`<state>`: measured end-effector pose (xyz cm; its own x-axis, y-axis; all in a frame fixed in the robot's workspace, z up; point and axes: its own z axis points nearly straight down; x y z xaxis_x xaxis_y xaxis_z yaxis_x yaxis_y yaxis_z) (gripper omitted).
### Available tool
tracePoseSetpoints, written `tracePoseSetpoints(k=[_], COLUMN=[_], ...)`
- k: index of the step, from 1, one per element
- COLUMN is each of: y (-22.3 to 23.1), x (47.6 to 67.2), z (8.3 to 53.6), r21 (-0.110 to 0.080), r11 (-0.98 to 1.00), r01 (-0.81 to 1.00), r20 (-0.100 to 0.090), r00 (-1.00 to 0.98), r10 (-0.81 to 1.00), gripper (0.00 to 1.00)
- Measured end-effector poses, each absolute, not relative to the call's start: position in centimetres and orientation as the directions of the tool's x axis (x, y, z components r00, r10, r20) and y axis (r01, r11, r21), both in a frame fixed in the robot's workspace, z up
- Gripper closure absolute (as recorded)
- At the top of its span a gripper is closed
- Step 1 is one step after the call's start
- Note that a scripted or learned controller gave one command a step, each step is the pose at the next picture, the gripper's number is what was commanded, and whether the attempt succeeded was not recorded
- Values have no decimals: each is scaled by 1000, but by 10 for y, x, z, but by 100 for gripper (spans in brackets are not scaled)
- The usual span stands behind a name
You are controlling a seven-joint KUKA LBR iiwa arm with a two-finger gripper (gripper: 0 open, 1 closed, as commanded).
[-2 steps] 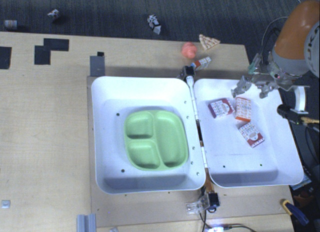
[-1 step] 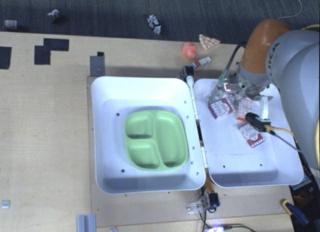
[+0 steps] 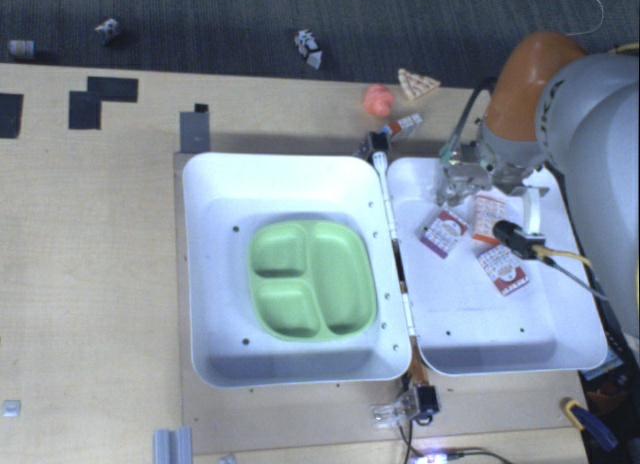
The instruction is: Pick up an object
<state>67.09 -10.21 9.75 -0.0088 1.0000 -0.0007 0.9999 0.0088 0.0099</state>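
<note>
Tool: low in right bin, beside packets, poised to grab; spread or pressed together, cannot tell.
Green tray: left of packets, untouched.

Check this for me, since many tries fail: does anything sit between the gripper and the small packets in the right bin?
Nothing visible does. The gripper is low over the right bin, and the nearest packet lies just below it in the view, with bare bin floor between.

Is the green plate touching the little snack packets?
Apart. The camera view shows the green plate in the left bin, while the snack packets lie in the right bin, beyond the divider.
</note>
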Motion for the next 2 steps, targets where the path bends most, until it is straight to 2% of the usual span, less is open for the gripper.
tracePoseSetpoints(k=[1,2], y=[-192,-206], x=[670,670], z=[151,181], r21=[7,6], r11=[3,3], r01=[1000,1000], r20=[-3,-1], r00=[-3,-3], r10=[1000,1000], gripper=[100,100])
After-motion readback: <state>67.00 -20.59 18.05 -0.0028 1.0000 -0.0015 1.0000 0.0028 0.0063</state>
